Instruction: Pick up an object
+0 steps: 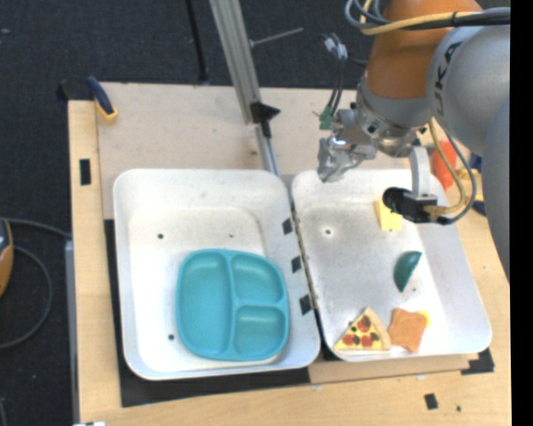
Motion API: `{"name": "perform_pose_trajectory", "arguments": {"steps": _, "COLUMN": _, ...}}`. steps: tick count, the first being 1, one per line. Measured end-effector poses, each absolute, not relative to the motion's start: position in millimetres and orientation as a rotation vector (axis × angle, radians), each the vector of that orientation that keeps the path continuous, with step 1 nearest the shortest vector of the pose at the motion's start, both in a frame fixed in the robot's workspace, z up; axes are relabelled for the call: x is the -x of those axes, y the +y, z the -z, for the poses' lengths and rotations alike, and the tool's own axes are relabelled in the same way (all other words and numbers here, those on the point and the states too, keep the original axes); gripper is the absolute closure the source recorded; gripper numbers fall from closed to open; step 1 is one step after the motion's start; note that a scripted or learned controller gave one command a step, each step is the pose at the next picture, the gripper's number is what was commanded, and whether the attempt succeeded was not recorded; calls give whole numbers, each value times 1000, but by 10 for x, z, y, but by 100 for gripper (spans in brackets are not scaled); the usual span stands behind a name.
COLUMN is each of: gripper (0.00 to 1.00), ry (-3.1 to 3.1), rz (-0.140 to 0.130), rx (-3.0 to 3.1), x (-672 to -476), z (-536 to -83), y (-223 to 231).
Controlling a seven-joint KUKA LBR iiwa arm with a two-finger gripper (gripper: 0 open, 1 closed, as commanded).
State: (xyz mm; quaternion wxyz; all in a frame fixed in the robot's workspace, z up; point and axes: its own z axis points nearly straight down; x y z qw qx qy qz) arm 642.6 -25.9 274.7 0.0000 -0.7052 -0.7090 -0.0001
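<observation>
Right bin (444, 327): pizza slice (364, 333) and orange toast piece (408, 328) side by side at the near edge; dark green wedge (407, 269) mid-bin; yellow block (389, 215) further back. Left bin (160, 202): blue divided plate (234, 303). Gripper (334, 162) — over the right bin's far left corner; whether open or closed cannot be told, nothing visibly held.

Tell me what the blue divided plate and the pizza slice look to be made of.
Blue divided plate: likely moulded plastic, with smooth, even colour, a soft sheen and rounded compartment ridges. Pizza slice: probably a plastic or rubber toy, with flat, bright printed-looking toppings.
</observation>
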Motion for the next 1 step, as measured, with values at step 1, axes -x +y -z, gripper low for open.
{"name": "perform_pose_trajectory", "arguments": {"steps": 1, "gripper": 100, "ry": -2229, "rz": 0, "rx": 2213, "x": -6420, "z": -2620, "y": 358}}
